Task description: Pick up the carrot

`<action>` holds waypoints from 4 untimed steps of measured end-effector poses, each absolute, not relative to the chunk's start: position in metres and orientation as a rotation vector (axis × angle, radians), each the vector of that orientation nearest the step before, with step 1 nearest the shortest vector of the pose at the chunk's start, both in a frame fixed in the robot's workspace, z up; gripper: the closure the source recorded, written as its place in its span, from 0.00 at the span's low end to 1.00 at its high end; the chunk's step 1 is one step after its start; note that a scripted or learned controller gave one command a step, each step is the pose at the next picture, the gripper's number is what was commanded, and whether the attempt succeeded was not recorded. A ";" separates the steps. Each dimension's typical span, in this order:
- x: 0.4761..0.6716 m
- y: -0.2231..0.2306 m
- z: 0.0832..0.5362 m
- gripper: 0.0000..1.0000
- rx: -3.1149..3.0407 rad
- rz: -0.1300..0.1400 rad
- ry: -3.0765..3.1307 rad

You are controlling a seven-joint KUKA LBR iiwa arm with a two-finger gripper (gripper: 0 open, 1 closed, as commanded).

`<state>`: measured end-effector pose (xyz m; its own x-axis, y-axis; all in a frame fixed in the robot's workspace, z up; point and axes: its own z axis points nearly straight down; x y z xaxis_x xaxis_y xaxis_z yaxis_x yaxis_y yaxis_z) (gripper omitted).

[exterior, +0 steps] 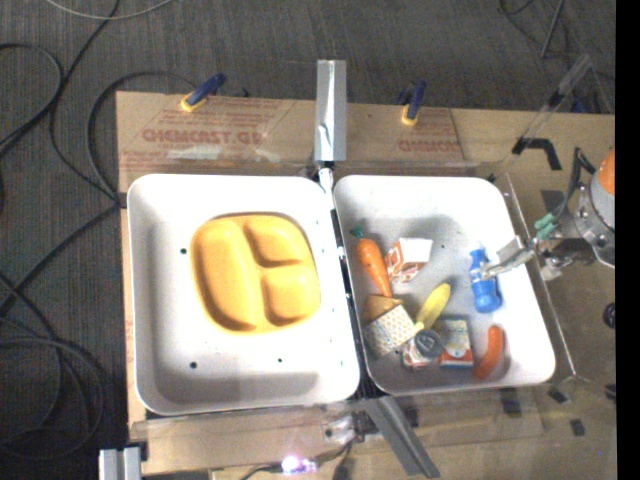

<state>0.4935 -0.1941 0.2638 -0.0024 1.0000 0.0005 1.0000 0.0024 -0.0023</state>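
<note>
Pincer (484, 265) near right rim, carrot (373, 266) lengthwise (leafy end top-left)

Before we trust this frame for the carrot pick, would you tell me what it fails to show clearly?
- Tool: too small and blurred in the camera view to tell open from shut; it sits over the blue object.
- Arm: cut off by the right edge.
- Carrot: its lower end meets the cone; overlap unclear.
- Carton: print too small to read.
</note>
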 end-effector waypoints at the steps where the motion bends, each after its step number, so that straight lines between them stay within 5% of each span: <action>1: 0.555 -0.119 0.167 0.00 -2.235 0.003 -2.202; 2: 0.615 -0.024 0.183 0.00 -2.149 0.003 -2.289; 3: 0.559 0.063 0.183 0.00 -2.134 0.005 -2.303; 4: 0.523 -0.014 0.183 0.00 -2.084 0.006 -2.348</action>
